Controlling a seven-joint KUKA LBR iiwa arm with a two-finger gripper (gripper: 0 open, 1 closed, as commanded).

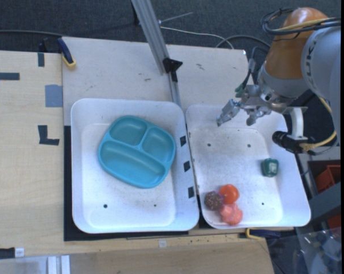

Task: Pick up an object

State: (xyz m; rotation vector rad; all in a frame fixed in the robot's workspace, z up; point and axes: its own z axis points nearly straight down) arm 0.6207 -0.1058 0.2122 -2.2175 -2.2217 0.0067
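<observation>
Table [120, 79]: pale wood, marked with grey tape on the left, over dark carpet at the far side.
Left bin [83, 210]: held a blue divided plate [136, 150].
Right bin [292, 207]: speckled floor; green object [270, 167] at right; red ball [229, 193], brown ball [213, 200] and pink object [232, 214] clustered near.
End effector [239, 116]: fingers spread apart, gripping nothing, above the right bin's far edge.
Metal pole [149, 21]: slanted across the far table.
</observation>
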